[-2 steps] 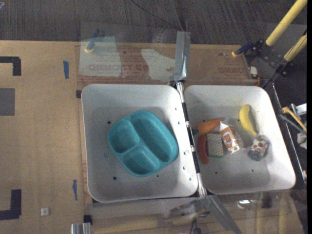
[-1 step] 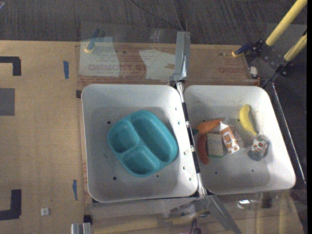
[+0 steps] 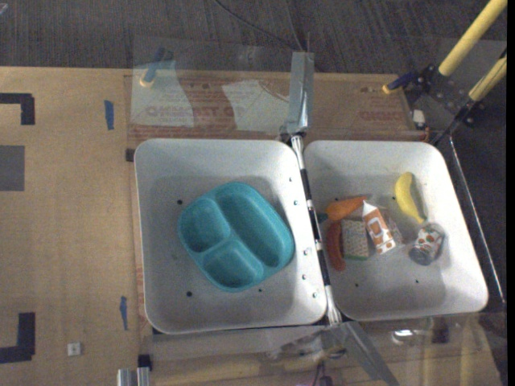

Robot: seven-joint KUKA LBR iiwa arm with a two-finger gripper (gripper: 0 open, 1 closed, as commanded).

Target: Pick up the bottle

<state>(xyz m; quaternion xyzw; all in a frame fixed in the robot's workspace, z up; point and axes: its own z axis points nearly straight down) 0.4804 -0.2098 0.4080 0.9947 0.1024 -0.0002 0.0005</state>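
The right bin (image 3: 459,288) holds several small items in its upper half. A short silvery container with a coloured label (image 3: 426,244) lies at the right, and it looks the most like the bottle, though I cannot tell for sure. A small white and orange carton (image 3: 378,227) stands at the middle, with a flat patterned packet (image 3: 354,239) touching its left side. An orange carrot (image 3: 344,208) lies above the packet. A reddish sausage-shaped piece (image 3: 334,248) lies by the bin's left wall. A yellow banana (image 3: 409,197) lies just above the silvery container.
The left bin (image 3: 161,175) holds a teal divided plate (image 3: 235,235) at its middle. The lower half of the right bin is bare white floor. Yellow poles (image 3: 475,30) and a dark clamp stand beyond the right bin's far corner. Clear plastic sheets lie behind the bins.
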